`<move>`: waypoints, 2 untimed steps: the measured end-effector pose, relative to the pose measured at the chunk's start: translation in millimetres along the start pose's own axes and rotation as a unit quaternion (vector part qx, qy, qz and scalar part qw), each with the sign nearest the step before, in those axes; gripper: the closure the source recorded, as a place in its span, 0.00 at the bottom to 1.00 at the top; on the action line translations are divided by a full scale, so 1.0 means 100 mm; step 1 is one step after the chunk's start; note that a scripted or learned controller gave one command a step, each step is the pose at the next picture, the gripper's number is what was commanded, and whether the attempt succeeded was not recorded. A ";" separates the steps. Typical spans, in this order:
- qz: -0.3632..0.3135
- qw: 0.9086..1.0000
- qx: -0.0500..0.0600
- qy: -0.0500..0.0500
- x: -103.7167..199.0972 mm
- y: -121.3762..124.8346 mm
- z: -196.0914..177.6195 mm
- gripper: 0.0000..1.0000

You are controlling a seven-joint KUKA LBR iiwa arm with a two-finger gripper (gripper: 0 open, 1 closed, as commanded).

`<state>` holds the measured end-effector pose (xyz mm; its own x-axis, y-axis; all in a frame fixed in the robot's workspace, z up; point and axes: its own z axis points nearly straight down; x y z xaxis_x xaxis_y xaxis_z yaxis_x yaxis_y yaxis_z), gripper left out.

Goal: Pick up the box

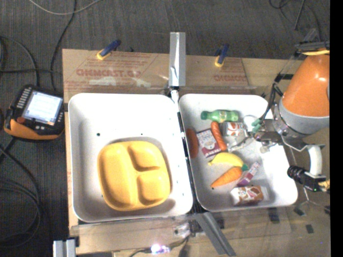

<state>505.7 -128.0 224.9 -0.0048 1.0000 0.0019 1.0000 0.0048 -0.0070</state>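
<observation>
Arm (306,92): reached in from the right, its orange band over the right bin's far right corner.
Gripper (239,135): low in the right bin, among the items just below the bottle; whether it was wide, narrow or holding anything could not be told.
Box (206,141): small and maroon, flat in the right bin, left of centre, between two sausages and just left of the gripper.
Sausages: one (192,142) along the bin's left wall, one (218,136) touching the box's right side.
Bottle (220,115): green, on its side near the far wall.
Banana (225,158): just below the box.
Carrot (227,176): below the banana.
Carton (248,195): brown, near the front wall.
Left bin (86,111): held a yellow tray (134,173).
Pendant (36,113): on the floor, left of the bench.
</observation>
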 end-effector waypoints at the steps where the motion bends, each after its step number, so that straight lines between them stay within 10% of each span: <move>1: 0.037 0.999 0.000 0.000 0.25 0.32 1.26 0.00; 2: 0.019 1.000 -0.008 -0.002 -0.15 1.00 1.36 0.00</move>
<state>605.1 -142.5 88.7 0.0331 0.9995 -0.0011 0.9994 -0.0331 0.0093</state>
